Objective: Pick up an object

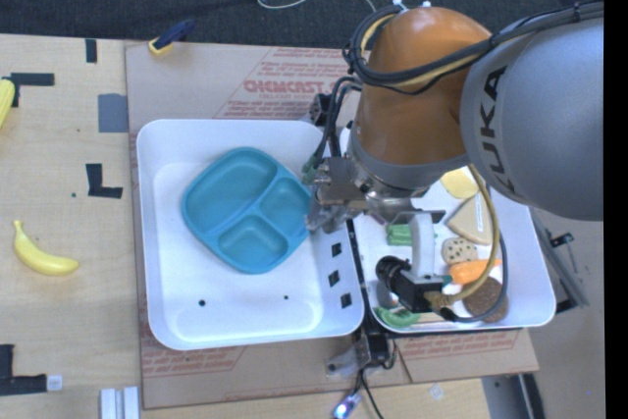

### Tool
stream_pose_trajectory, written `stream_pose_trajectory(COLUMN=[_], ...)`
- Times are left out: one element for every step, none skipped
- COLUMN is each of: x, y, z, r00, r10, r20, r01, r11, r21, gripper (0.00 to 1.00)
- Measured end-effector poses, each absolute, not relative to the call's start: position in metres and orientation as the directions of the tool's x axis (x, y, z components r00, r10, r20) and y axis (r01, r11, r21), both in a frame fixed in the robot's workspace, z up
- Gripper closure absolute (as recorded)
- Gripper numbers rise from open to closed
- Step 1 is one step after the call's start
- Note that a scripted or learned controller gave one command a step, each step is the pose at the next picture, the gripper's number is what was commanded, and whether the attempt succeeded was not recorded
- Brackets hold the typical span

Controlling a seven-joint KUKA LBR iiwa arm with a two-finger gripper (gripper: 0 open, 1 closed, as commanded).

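A blue divided plate lies tilted in the left white bin. My gripper hangs below the orange band of the arm, low over the plate's right edge beside the wall between the two bins. The arm's bulk hides much of the right bin. Several toy foods lie there: a yellow piece, a bread slice, a cookie, an orange carrot and a small green piece. I see nothing held in the gripper.
A yellow banana lies on the bench left of the bins. Another yellow object pokes in at the left edge. A yellow and blue clip sits at the cardboard's back corner. A cable trails behind the arm.
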State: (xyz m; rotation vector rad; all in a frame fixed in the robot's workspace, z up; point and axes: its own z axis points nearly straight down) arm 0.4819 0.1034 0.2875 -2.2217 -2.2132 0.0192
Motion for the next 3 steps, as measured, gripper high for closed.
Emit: stream_pose_trajectory(x=[0.500, 0.483, 0.484], y=[0.211, 0.212, 0.212], z=[0.454, 0.423, 0.434], r00=[-0.013, -0.003, -0.003], r10=[1.000, 1.000, 1.000], r20=[0.009, -0.003, -0.004], r01=[1.000, 1.000, 1.000], r11=[0.012, 0.003, 0.003], r21=[0.016, -0.005, -0.005], gripper=[1.00, 1.00, 1.00])
